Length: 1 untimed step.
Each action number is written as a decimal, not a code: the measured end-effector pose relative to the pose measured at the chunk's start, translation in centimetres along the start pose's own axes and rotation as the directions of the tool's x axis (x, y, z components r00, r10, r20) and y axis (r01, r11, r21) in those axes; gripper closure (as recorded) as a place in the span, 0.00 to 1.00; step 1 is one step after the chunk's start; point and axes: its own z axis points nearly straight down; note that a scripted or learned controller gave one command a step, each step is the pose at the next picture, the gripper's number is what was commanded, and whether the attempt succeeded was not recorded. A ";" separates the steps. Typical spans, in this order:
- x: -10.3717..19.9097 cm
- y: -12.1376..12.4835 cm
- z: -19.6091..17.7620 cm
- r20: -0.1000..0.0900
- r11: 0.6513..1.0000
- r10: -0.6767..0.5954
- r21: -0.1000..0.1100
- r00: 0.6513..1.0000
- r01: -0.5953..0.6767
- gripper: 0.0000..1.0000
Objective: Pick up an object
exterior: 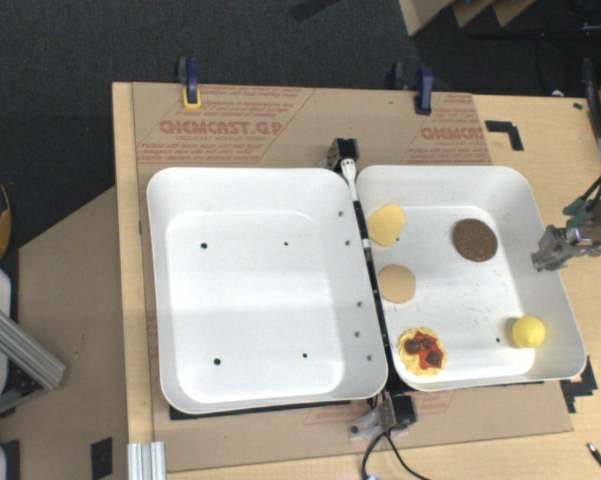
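Observation:
The right bin (pixel 500 190) holds several small items. A pale yellow disc (pixel 385 224) lies against its left wall, with a tan round piece (pixel 397 284) below it. Near the front left corner sits a small pizza-like piece (pixel 421 350) with red topping. A brown disc (pixel 474 239) lies toward the back right, and a yellow ball (pixel 527 332) rests near the front right corner. My gripper (pixel 557 247) hangs at the bin's right rim, right of the brown disc, with nothing seen in it.
The left bin (pixel 180 268) sits beside the right one on a cardboard sheet (pixel 280 118) held by blue clamps (pixel 188 71). A black clip (pixel 342 152) joins the bins at the back. Metal framing (pixel 20 343) stands at the left edge.

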 end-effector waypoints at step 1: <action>2.0 0.0 -0.5 0.000 1.000 -0.001 -0.001 1.000 0.001 1.00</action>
